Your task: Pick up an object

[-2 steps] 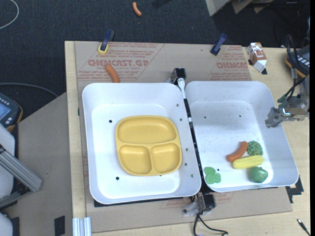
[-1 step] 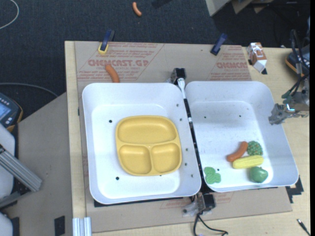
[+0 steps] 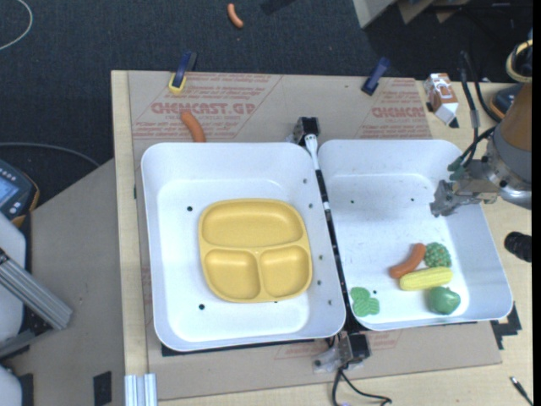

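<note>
Several toy foods lie at the near end of the right bin. An orange sausage lies next to a small broccoli, and a yellow corn cob sits just in front of them. A green pepper rests by the front rim, and a green leafy piece lies at the front left corner. My gripper hangs over the right side of this bin, above and behind the foods, with nothing seen in it.
The left bin holds a yellow divided plate. An orange sausage lies on the cardboard behind the left bin, and another lies on the dark floor. Blue clamps grip the board's far edge.
</note>
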